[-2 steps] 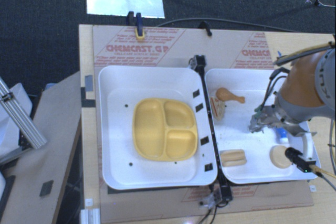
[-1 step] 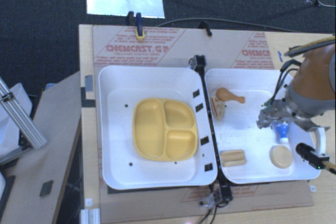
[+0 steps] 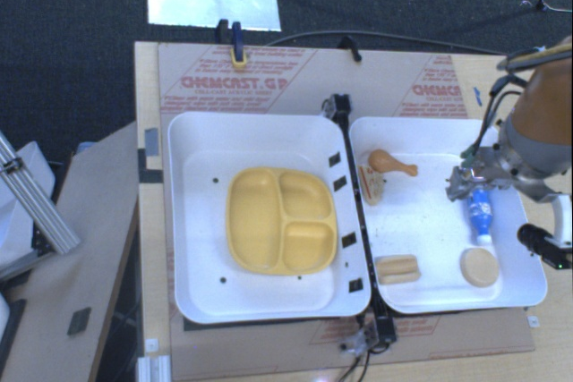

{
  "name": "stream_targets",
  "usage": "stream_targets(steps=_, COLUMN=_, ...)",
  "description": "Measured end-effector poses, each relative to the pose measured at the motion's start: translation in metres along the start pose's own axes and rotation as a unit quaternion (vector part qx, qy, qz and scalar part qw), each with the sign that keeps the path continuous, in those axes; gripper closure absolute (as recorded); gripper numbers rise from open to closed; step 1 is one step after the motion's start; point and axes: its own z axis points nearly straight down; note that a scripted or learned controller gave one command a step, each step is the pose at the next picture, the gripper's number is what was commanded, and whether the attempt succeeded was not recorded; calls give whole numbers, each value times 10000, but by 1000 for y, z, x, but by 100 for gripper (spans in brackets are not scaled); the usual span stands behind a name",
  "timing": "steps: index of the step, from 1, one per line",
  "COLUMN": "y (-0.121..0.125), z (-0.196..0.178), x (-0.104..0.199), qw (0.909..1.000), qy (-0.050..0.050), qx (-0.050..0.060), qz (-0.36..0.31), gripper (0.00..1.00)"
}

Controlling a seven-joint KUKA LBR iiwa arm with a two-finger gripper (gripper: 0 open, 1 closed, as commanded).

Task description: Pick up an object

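While the arm (image 3: pixel 542 116) reaches in over the right bin (image 3: pixel 537 286), the claw (image 3: pixel 464 182) is seen low at that bin's upper right part, just above the near end of a blue and white bottle (image 3: pixel 480 215); the bottle is taken as the likeliest target, since it lies closest. Its long axis is noted as running from the claw down toward the bin's front edge, slightly slanted, with the white cap end pointing away from the claw; the upper end appears touching or just under the claw, though contact cannot be confirmed. Whether the claw is spread or closed cannot be told; nothing is seen gripped. Other items in the same bin are recorded: a tan drumstick-shaped toy (image 3: pixel 392 163) well to the left, a small bun-like piece (image 3: pixel 397 268) at the front left, a round tan disc (image 3: pixel 479 267) just beyond the bottle's cap end. A yellow divided plate (image 3: pixel 282 220) is recorded in the left bin (image 3: pixel 192 219), well apart; both bins rest on the counter (image 3: pixel 161 94).
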Motion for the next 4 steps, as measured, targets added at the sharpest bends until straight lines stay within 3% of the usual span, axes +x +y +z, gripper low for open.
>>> stream_targets(steps=1, y=2, z=-46, x=0, qw=10000, qy=0, qx=6, qz=2, gripper=100)
stream_targets(steps=3, y=45, z=-38, x=99, qw=10000, qy=19, qx=21, qz=-25, gripper=100)
stream_targets(steps=4, y=55, z=-28, x=153, qw=10000, qy=18, qx=30, qz=-27, gripper=100)
